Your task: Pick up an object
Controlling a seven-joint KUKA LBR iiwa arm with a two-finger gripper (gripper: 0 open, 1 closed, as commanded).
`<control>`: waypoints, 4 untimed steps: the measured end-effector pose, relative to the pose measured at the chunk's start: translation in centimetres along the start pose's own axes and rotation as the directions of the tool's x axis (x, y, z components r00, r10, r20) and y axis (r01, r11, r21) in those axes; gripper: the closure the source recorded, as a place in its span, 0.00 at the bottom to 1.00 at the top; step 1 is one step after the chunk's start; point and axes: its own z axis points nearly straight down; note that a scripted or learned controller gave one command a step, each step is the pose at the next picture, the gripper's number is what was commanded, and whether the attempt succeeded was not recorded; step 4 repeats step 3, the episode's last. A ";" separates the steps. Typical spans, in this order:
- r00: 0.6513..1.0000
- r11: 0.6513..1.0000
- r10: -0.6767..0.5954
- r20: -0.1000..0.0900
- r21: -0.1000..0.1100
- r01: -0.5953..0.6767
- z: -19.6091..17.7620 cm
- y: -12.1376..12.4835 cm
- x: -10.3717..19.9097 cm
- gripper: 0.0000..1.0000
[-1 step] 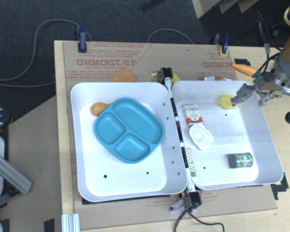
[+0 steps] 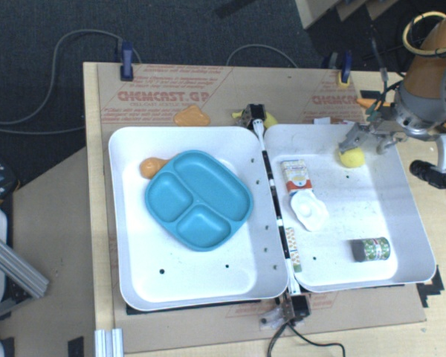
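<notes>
The arm reaches in from the right and its gripper (image 2: 366, 141) sits low over the far corner of the right bin (image 2: 401, 199), right at a small yellow ball (image 2: 350, 157). The two fingers appear spread, with one dark fingertip (image 2: 354, 137) just above the ball and the other off to its right, so the ball lies beside the opening and not between the fingers. At this slant it is hard to say whether the fingertip touches the ball.

This looks like the approach before a grasp. To do it well, the gripper would need to shift toward the ball until the ball sits centred in the gap, drop until the tips pass its widest part, then close gently, since a round ball will squirt away from an off-centre pinch. The bin's wall is near, which leaves little room on that side.

Other candidates lie in the same bin: a small carton (image 2: 296, 174), a white lid (image 2: 308, 210) and a small can (image 2: 371, 249) on its side. A blue divided plate (image 2: 198, 199) fills the left bin (image 2: 134, 259).
</notes>
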 end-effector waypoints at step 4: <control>1.000 1.000 -0.004 0.001 0.000 0.004 1.8 0.0 7.3 1.00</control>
